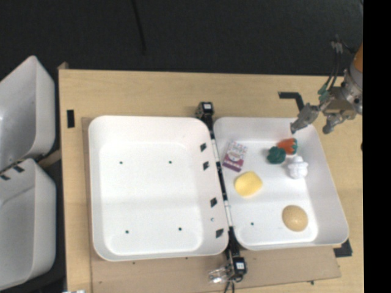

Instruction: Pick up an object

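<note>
A gripper (316,120) hangs over the right bin's (324,224) far right corner, fingers spread apart and holding nothing. Just below it lie an orange toy (288,144), green toy (276,155) and white toy (297,168), clustered together.

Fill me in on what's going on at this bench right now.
A robot arm reaches in from the right, its end effector open over the far right corner of the right bin, holding nothing. That bin holds a purple packet, a yellow piece, a green and orange item, a small white object and a tan ball. Nothing is picked up yet.
</note>
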